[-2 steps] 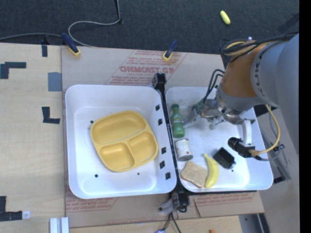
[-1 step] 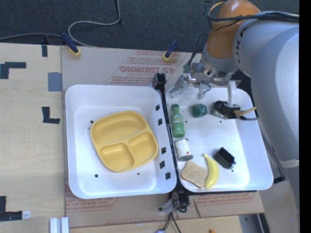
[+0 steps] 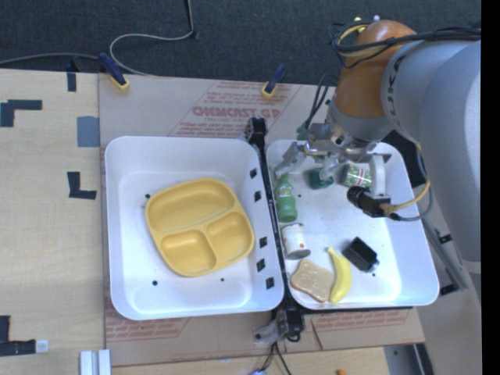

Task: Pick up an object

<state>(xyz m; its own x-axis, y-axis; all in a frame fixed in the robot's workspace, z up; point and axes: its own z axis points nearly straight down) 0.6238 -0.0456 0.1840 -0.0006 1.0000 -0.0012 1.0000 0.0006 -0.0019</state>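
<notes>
Claw (image 3: 322, 172) low in right bin (image 3: 406, 233) | grip unclear | banana (image 3: 341, 273) apart

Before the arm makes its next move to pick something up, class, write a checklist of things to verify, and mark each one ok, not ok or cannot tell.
1. Pincer over the right bin, where the objects lie: ok.
2. Object held between its fingers: cannot tell.
3. Green bottle within close reach, lying just left of the pincer: ok.
4. Banana free to lift alone: not ok, it touches the bread slice.
5. Black block standing apart from its neighbours: ok.
6. Yellow divided plate out of the arm's way, in the left bin: ok.
</notes>
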